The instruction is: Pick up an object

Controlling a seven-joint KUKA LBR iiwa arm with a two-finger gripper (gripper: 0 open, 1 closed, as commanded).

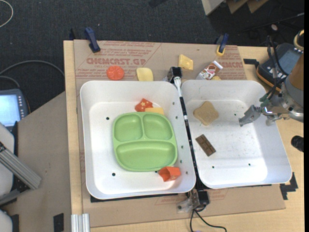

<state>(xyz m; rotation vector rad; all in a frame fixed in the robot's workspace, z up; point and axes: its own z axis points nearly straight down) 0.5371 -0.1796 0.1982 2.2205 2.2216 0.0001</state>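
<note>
While the arm reached in low from the right, its tool [247, 117] hung over the right bin [270, 170].
Whether the tool was open or closed could not be told, and nothing showed in it; the tan toast-shaped piece [206, 113] and the brown bar [205, 144] lay well apart from it on the bin's left half.

The desk [67, 129] is carrying two shallow white bins side by side, the left bin [89, 144] and the right bin [275, 153]. Behind them, an orange disc [115, 72], a pale yellow piece [144, 74], a yellow block [186, 61] and what is possibly a small printed packet [210, 70] are lying directly on the cardboard.
</note>
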